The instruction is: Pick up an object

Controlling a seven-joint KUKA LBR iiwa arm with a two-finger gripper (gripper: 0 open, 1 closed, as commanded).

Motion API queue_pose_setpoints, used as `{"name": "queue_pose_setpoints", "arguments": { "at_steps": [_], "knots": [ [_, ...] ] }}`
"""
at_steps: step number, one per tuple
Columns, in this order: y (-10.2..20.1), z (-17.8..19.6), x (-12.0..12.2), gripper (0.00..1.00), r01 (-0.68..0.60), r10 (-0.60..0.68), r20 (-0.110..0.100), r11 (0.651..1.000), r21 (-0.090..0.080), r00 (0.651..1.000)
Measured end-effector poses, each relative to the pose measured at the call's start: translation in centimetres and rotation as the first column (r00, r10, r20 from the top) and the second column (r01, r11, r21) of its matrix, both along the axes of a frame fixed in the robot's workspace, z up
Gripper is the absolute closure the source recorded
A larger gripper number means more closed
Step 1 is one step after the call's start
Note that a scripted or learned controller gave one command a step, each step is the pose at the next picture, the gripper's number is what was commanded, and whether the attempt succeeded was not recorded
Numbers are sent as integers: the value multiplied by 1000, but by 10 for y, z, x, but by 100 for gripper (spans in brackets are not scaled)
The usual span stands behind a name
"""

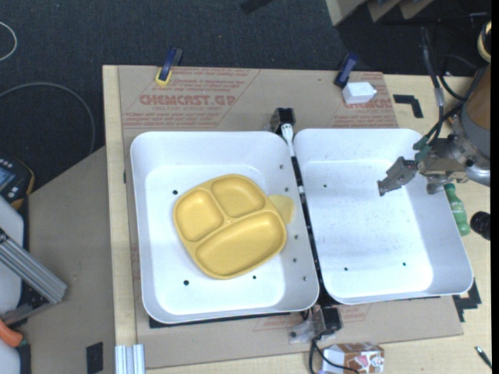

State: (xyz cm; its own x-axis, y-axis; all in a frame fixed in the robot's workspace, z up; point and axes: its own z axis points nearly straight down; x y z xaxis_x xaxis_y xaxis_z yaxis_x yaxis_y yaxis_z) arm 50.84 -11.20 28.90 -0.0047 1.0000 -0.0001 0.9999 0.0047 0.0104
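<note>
Yellow divided plate: three compartments, lying flat in the left bin, roughly centred on the bin floor, tilted so its long compartment faces the lower right. A second yellow piece peeks out from under its right edge, close to the bin's right wall; too little shows to tell what it is.

Green object: slim, bottle-like, lying along the right rim of the right bin, just under the arm's wrist. Partly hidden, so its exact form is unclear.

Hand: hangs over the upper right part of the right bin, well apart from the plate. One dark finger points left and down toward the bin floor. Nothing shows between the fingers. Whether they are spread or pressed together I cannot tell from this angle.

Arm enters from the right, cables trailing up behind it.

Surroundings: both bins sit side by side on a brown board printed with red lettering, on the desk. Blue-handled clamps hold the board's far edge; a small white block lies beside the right one. A black bracket sits at the far end of the seam between the bins.
</note>
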Motion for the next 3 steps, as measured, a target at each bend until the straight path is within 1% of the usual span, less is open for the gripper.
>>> {"name": "queue_pose_setpoints", "arguments": {
  "at_steps": [1, 2, 3],
  "knots": [
    [62, 33, -23, 0, -3, 3, -5, 1000, 2, 1000],
    [128, 114, -28, 0, -4, 4, 0, 1000, 3, 1000],
    [124, 120, -28, 100, 3, -3, -5, 1000, -1, 1000]
  ]
}}
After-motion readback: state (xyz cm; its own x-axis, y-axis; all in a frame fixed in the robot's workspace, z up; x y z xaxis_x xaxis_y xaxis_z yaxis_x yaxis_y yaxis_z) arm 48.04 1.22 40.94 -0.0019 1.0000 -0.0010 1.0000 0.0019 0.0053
